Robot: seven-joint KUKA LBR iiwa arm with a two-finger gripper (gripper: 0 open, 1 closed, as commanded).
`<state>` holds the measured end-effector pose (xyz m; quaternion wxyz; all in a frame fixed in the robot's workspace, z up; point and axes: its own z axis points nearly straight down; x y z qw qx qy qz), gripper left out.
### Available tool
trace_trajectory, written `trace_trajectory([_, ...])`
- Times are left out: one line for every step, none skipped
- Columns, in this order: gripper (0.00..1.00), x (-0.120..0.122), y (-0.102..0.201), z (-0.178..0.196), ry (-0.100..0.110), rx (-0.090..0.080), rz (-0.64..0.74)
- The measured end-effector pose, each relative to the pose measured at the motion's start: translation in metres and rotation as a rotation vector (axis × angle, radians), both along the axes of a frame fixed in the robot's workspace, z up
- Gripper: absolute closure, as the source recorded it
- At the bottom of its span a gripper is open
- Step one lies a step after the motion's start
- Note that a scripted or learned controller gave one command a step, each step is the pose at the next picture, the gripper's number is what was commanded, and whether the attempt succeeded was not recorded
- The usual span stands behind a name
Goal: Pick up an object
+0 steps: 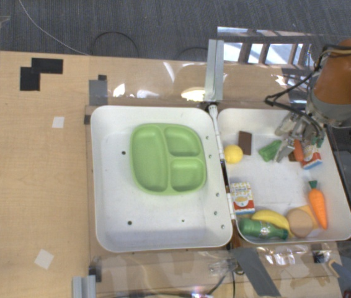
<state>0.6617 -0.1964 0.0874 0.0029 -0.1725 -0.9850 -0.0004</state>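
Observation:
My gripper (291, 149) hangs low over the back of the right bin (275, 182), its fingers open and pointing down. A green wedge-shaped item (269, 150) lies just left of the left finger (281, 153). A red, white and blue packet (312, 159) lies just to the right. I see nothing held between the fingers. A brown block (245, 143) and a yellow lemon (233, 154) lie further left. A carrot (317, 207), a tan round item (299, 222), a banana (270, 217), a green bottle (263, 230) and a small carton (242, 197) lie along the front.
The left bin (119, 222) holds a green divided plate (167, 158). A metal divider (220, 166) separates the two bins. A clear screen on a metal frame (214, 67) stands behind them. The grey and orange arm (340, 79) comes in from the upper right.

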Motion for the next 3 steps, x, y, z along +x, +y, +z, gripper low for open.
trace_trajectory([0.0, -0.01, 0.006, 0.0, -0.015, -0.002, -0.13])
trace_trajectory([0.0, -0.011, -0.009, 0.001, -0.017, -0.005, -0.087])
trace_trajectory([1.0, -0.006, -0.007, 0.016, -0.03, -0.007, -0.08])
